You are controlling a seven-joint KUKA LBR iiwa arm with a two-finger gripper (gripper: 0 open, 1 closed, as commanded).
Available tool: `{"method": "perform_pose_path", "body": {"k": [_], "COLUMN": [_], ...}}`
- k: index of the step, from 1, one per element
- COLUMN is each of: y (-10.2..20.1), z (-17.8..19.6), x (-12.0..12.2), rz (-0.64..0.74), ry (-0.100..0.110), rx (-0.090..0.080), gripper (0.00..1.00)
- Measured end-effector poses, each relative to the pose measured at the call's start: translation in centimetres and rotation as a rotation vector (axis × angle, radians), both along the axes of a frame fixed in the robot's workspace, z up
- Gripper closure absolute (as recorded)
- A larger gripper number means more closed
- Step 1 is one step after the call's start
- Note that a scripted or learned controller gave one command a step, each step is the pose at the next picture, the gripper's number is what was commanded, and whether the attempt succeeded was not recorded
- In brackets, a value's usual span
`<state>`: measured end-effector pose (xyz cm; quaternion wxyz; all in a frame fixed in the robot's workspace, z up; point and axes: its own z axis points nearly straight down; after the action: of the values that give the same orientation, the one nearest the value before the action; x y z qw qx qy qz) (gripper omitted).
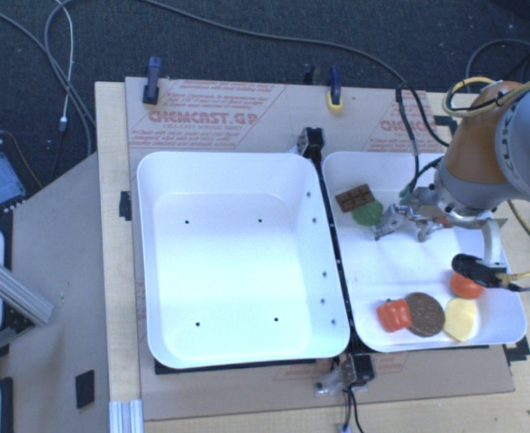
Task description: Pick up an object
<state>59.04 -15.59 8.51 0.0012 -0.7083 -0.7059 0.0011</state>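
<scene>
Hovering low in the right bin (373, 174), pincer (407, 225) with fingers spread, nothing between them, green piece (370, 213) just beside it, brown block (353, 197) touching that, open floor between these and the front-edge cluster (424, 315)

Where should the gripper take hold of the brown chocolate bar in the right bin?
Probably across the chocolate bar's short width, coming straight down. It lies flat and slanted, with the green piece touching its lower right end, so the upper left half looks freer for the gripper.
</scene>
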Motion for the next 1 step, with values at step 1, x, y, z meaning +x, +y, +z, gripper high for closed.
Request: {"method": "perform_pose_path", "body": {"k": [1], "y": [10.28], "z": [10.42], "x": [-3.5], "rz": [0.01], "ry": [-0.006], "rx": [0.001], "gripper": [0.0]}}
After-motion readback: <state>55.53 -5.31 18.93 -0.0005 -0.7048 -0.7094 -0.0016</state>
